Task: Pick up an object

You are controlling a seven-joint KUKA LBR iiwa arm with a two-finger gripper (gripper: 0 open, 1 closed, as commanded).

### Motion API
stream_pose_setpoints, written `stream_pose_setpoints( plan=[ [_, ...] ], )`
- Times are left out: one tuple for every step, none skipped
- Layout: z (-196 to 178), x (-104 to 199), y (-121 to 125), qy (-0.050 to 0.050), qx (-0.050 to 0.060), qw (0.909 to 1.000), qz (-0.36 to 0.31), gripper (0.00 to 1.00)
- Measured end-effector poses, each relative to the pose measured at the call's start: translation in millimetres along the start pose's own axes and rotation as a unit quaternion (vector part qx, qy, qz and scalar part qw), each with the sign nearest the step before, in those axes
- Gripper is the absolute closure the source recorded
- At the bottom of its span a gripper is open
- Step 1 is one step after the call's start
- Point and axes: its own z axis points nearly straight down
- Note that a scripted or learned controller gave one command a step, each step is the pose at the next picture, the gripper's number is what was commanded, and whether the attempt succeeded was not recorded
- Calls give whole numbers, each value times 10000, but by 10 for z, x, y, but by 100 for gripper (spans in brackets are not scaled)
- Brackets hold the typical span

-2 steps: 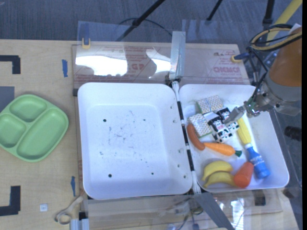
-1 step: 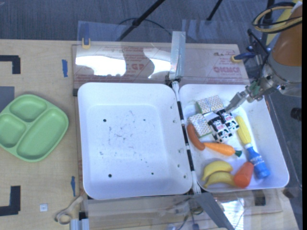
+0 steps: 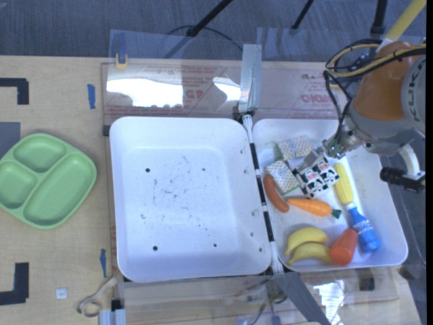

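The gripper [image 3: 312, 164] hangs low in the right bin [image 3: 396, 202], over a black-and-white patterned box [image 3: 319, 177] beside smooth plastic fruit; finger state cannot be told.

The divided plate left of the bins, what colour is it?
Light green, clearest in the camera view: the divided plate.
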Motion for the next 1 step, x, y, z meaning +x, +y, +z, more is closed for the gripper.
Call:
stream_pose_setpoints(
  plan=[
    [-529, -127, -642, 47, 89, 9992, 382, 0]
  ],
)
